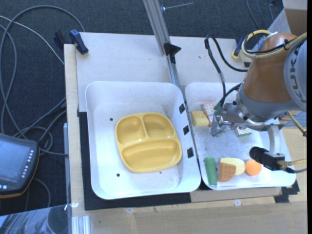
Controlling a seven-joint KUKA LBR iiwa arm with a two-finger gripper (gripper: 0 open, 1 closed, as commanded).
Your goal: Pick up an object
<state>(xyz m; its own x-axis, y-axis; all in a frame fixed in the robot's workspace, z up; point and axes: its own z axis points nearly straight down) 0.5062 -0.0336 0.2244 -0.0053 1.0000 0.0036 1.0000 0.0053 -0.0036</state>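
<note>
Surface: pale wooden surface [122,57] on dark carpet, with loose cables at the left and a dark screen device [14,167] at the lower left edge.
Left bin: shallow white bin [97,145] holding a yellow divided plate [147,141], which lies flat near the bin's middle.
Right bin: second white bin [197,92] just beside the first, with the arm over it.
Arm: grey arm with an orange band [268,67], reaching in from the right above the right bin.
Jaws: the jaws [218,127] hang over the upper middle of the right bin, pointing down and left; whether they are parted or closed cannot be told, and nothing is seen between them.
Pale yellow block [199,118]: in the right bin's upper left part, just left of the jaws.
Patterned packet [208,110]: touching the block's right side, partly hidden by the arm.
Green stick [210,170]: upright along the bin's lower left edge.
Waffle-patterned piece [226,171]: beside the green stick, against a yellow piece [237,165].
Orange ball [253,167]: right of the yellow piece, near a black part [265,158].
</note>
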